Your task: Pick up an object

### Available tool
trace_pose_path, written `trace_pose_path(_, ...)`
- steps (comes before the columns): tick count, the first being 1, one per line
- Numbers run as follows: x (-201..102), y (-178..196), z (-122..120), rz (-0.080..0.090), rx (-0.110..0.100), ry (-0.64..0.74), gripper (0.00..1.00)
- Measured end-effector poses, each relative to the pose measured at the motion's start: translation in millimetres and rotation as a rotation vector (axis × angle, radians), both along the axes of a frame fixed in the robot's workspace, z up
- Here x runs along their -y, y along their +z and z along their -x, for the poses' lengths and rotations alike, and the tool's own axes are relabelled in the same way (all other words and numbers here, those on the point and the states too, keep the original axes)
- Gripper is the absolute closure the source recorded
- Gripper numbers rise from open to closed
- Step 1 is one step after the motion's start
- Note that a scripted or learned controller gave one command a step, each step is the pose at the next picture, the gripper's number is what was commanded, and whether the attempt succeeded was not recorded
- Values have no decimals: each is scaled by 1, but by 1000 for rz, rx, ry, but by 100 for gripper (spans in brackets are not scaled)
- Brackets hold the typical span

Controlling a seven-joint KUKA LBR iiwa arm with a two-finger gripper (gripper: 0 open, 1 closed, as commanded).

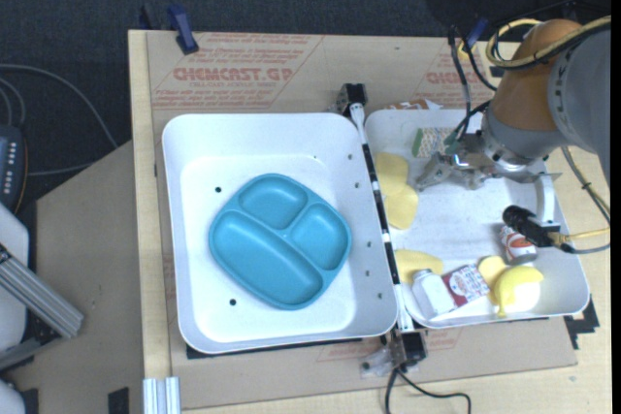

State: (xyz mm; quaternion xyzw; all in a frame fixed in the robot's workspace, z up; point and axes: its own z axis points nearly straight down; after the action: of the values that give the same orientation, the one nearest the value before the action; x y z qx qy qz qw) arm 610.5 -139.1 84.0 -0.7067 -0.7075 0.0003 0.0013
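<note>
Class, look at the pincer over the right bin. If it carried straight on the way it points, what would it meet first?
The pincer points left, low over the right bin. It would likely meet the pale yellow pieces by the bin's left wall first, though its height is hard to judge.

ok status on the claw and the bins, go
Claw low in right bin, nothing seen in it. Lemon and bottle loose at near edge. Blue tray alone in left bin.

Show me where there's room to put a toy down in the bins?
Left bin: bare white floor rings the blue divided plate, widest along the back wall. Right bin: a bare patch mid-floor, between the gripper and the white bottle. Its front corner, by the lemon, is crowded.
</note>
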Motion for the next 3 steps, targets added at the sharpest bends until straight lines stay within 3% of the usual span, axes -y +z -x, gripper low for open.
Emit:
trace_pose_path(1,21,1,-55,0,-5,1,0)
trace_pose_path(2,-27,0,-3,1,1,0,0)
trace_pose_path(3,-35,1,-48,2,4,0,0)
